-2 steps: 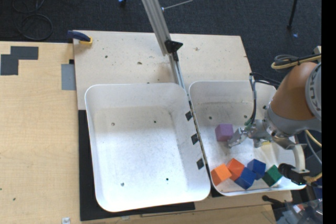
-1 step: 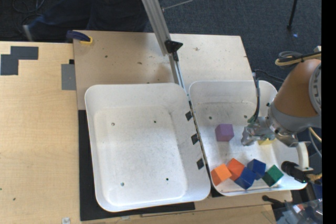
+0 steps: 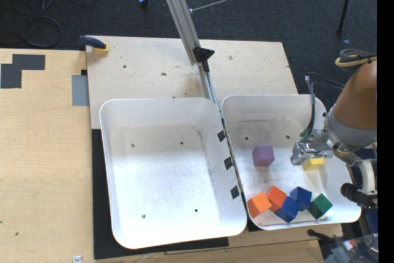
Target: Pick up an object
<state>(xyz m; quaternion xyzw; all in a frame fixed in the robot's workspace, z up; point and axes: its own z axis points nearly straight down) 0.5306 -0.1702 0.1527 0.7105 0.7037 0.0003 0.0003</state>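
Dark carpeted floor strewn with cables around a pale wooden bench (image 3: 246,68). Two shallow white bins side by side on it, with a slanted metal rail (image 3: 183,15) rising from the seam between them.

Landmark: the purple cube (image 3: 263,155), alone near the middle of the right bin (image 3: 265,111). Left bin (image 3: 160,126), beyond the divider from the cube, bare apart from specks.

Toward the near rim from the purple cube, a huddle of blocks: an orange block (image 3: 259,204), a red-orange block (image 3: 276,196) touching it, two blue blocks (image 3: 294,202) pressed together beside those, and a green block (image 3: 320,206) at the far end of the row. Right of the purple cube, at about the same depth, a yellow block (image 3: 314,162).

Progress, judged from the layout: nothing lifted yet. Every block apparently resting on the bin floor, so grasp and lift both left to do. Likely candidate the yellow block, being nearest the tool.

Arm entering from the right of the purple cube, orange band and grey wrist (image 3: 354,114) hanging over the bin's right edge, wrist pointed down and inward. End effector (image 3: 303,154) low in the bin, between the purple cube and the yellow block, touching or just beside the yellow one; impossible to tell which. Finger spread not readable at this size and angle, so cannot tell whether wide, narrow or closed on anything; no block visibly between the fingers.
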